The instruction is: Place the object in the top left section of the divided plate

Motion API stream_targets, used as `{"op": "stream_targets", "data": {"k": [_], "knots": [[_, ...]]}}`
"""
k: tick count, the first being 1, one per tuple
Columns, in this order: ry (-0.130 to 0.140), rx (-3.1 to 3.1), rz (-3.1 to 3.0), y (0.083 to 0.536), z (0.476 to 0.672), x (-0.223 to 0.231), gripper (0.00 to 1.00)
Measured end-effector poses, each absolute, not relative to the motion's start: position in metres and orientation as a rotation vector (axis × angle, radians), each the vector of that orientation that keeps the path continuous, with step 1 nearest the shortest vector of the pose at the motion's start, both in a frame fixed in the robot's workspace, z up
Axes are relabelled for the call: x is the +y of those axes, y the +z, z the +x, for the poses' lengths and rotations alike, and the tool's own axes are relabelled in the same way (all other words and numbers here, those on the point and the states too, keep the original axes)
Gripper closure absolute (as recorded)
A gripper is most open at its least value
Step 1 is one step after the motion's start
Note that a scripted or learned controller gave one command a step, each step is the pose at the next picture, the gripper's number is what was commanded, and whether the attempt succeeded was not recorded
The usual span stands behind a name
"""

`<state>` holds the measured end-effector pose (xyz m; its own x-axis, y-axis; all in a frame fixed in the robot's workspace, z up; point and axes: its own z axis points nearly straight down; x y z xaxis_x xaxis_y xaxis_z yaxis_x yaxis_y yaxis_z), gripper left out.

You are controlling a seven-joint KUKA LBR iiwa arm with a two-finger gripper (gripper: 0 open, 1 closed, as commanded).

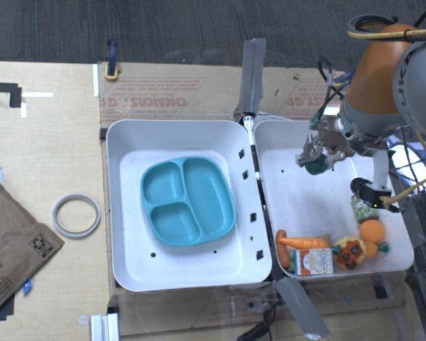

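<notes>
Currently your gripper (314,160) is hovering over the right bin (298,212), seemingly clamping a small teal object (316,167); a marginal grip is risking a drop before reaching the blue divided plate (188,201) at centre frame.

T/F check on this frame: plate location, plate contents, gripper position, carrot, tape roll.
1. The divided plate sits in the left bin. True.
2. An orange lies in one plate section. False: the sections hold nothing; the orange is in the right bin.
3. The gripper is over the right bin. True.
4. The carrot lies on the plate. False: it is in the right bin.
5. The tape roll lies outside both bins. True.
</notes>
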<state>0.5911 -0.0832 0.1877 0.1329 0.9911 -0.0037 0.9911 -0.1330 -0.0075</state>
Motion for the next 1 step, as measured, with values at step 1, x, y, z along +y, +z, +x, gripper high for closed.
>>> {"op": "stream_targets", "data": {"k": [1], "knots": [[0.009,-1.822,-2.558,0.2162,0.6156,-0.1107,1.0]]}}
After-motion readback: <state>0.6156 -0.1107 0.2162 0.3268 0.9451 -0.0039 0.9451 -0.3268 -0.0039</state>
